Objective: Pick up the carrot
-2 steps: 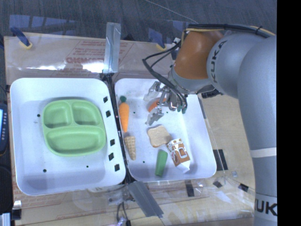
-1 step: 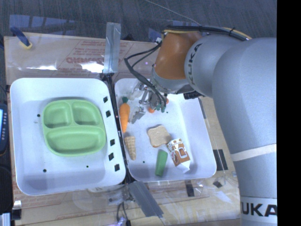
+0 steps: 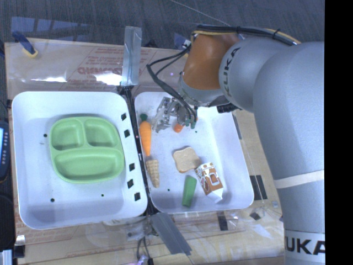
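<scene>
Carrot (image 3: 145, 137): I log it lying in the right bin (image 3: 234, 148), beside the left wall, not yet lifted. Gripper (image 3: 175, 116): near its upper end (finger state I cannot tell). Pick outstanding.

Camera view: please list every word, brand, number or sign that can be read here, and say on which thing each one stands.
"KUKA": white letters on the grey arm, low at the right; the last letter is cut off.
Red print on the cardboard sheet behind the bins: too blurred to read.
Print on the small carton in the right bin: too small to read.
</scene>
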Available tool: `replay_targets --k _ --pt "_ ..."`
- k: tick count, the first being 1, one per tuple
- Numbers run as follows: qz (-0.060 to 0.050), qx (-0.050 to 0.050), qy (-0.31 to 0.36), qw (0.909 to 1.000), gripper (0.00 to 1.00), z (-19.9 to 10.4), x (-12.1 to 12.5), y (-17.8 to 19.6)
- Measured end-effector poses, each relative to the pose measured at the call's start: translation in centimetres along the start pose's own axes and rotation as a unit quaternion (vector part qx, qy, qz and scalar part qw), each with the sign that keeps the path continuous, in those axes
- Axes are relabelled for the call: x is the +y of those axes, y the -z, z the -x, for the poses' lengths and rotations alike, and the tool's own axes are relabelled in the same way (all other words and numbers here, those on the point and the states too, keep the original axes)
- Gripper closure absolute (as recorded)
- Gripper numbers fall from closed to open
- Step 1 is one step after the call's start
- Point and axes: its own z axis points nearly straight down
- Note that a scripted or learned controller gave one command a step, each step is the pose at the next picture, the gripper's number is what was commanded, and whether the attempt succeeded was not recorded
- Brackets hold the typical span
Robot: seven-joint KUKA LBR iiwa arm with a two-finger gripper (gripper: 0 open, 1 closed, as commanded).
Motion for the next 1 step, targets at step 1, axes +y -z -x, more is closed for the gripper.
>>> replay_targets --k 1 --pt "0.001 -0.002 -0.127 0.9919 1.0 -1.3 5.94 9.15"
